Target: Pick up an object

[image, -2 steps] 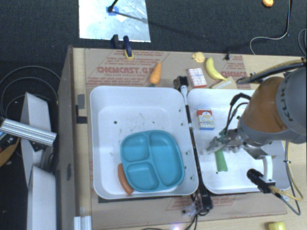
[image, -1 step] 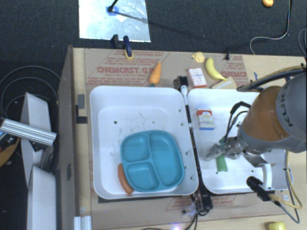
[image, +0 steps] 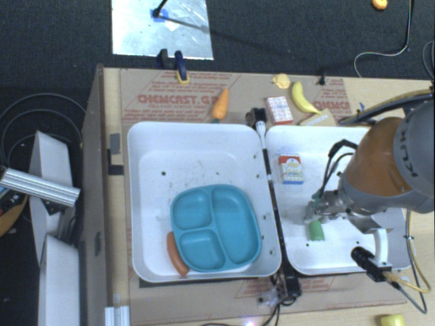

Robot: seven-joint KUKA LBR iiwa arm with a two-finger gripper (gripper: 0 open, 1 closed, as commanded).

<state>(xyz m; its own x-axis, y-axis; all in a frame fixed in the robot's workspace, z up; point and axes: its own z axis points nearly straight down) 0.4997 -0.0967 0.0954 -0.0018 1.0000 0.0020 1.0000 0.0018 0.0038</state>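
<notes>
- Over the right bin, the arm reaches in from the right; fingers sit low, just above a small green object.
- Can't tell if fingers are spread or clenched; wrist hides them. Green object lies on bin floor w/ nothing visibly gripping it.
- Same bin, upper left: red & white box, lying flat, apart from the green object.
- Left bin: blue divided tray near front; orange sausage-like item touching tray's left edge.
- On counter behind bins: carrot, banana, small printed box.
</notes>
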